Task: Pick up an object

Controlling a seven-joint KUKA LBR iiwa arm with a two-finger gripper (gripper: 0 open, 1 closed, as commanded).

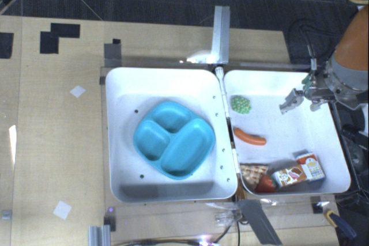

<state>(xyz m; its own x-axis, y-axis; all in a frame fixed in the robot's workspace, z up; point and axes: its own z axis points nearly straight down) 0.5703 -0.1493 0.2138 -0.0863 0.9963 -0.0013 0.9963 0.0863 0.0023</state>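
From the overhead camera I see my claw (301,98) hanging over the right bin (277,84) near its far right corner, fingers spread with nothing between them. In that bin, a green pea cluster (241,104) sits by the left wall, an orange sausage (249,137) just nearer me, and a juice carton (298,170) along the near edge. The left bin (121,141) holds a blue divided plate (174,139).

The carton (298,172) bears print too small to read.
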